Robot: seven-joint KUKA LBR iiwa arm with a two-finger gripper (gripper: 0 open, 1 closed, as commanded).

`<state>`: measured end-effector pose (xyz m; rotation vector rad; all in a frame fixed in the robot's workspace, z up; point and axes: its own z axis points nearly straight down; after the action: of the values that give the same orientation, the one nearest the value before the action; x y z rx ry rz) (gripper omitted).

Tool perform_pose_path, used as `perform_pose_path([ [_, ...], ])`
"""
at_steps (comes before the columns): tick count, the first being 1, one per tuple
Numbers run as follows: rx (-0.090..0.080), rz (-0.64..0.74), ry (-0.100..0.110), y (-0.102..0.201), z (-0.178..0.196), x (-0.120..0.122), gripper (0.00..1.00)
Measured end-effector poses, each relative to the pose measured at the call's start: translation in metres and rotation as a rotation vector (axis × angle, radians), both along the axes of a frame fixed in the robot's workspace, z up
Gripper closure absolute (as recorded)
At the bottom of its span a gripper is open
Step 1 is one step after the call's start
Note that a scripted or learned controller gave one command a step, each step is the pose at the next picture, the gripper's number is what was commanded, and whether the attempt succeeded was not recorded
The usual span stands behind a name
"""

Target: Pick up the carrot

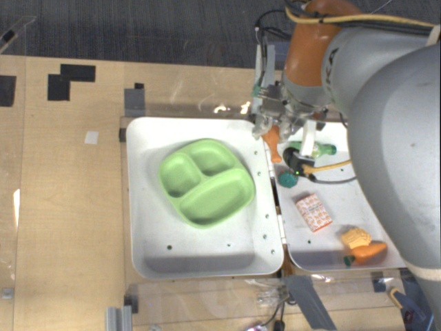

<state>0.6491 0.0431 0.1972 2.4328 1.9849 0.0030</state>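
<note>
The gripper (279, 126) hangs over the far left corner of the right bin (331, 257). It points down, just beside the wall where the two bins meet. I cannot tell if the gripper is open or closed, because the grey and orange arm (324, 40) covers much of it.

Right under the gripper is a long orange thing. It is wide at the far end and thin at the near end, and it looks like the carrot (274, 147). It lies along the left wall of the right bin. Its wide end touches the gripper or sits just under it. I cannot tell if the gripper has hold of it.

Just to the right of the carrot is a white and green toy (313, 147). A small blue-green thing (286, 179) lies a little nearer, close to the carrot's thin end. Further out, in the middle of the bin, is a small box with red dots (314, 212). In the near right corner, well apart from the gripper, are a yellow bumpy toy (355, 237) and another orange toy (368, 252), touching each other.

The left bin (200, 257) holds a green plate (207, 181) with three parts.
</note>
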Motion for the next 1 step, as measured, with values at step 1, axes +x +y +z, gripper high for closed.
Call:
perform_pose_path([
  [1, -0.001, 0.494, -0.003, 0.0249, -0.0114, 0.0177, 1.00],
])
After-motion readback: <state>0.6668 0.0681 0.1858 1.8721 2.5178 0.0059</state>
